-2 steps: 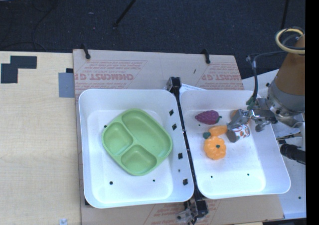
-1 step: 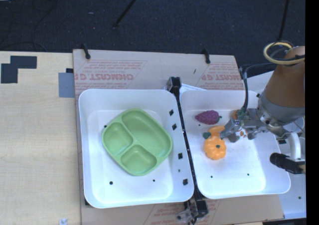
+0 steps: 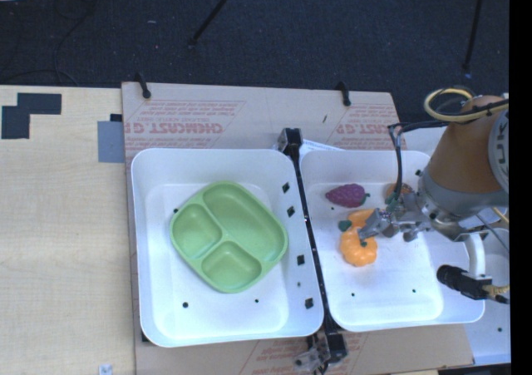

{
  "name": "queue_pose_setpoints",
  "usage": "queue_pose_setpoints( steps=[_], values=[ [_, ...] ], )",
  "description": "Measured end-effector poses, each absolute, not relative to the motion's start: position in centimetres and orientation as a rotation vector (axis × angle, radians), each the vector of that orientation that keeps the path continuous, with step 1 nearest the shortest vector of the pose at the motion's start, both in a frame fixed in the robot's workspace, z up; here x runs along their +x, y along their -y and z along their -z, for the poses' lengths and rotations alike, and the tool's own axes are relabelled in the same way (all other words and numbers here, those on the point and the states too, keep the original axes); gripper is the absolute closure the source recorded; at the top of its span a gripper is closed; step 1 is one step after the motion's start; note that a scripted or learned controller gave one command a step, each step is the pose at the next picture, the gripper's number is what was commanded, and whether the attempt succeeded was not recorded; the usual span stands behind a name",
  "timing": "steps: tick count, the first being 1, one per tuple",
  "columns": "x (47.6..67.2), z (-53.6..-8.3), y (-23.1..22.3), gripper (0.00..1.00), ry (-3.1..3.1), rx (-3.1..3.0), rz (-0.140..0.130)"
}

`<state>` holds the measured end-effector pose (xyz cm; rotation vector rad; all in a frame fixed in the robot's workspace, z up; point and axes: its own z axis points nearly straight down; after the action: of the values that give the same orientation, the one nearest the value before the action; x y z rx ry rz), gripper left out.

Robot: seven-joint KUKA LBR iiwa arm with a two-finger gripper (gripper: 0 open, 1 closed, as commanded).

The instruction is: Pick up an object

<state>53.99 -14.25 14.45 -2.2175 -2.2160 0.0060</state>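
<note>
Hovering low in right white bin (image 3: 416,303): hand (image 3: 371,230), state unclear, touching orange plastic toy pepper (image 3: 358,250). Probably handling light, rigid, slippery; gripping across lobed body.

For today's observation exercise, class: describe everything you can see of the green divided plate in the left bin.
The green divided plate is pale lime green with a smooth, plastic-looking surface. It has a rounded, roughly square outline and raised ridges that split it into three compartments, one larger and two smaller, and nothing lies in any of them. It lies flat, face up, turned at an angle, near the middle of the left bin, resting on the bin's white floor. Nothing else touches it; the arm works over the other bin.
</note>
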Motion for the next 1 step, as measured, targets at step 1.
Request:
queue_pose_setpoints(
  steps=[1],
  values=[
    [54.03,-15.68,14.38,1.00,2.213,-2.223,-0.004]
  ],
)
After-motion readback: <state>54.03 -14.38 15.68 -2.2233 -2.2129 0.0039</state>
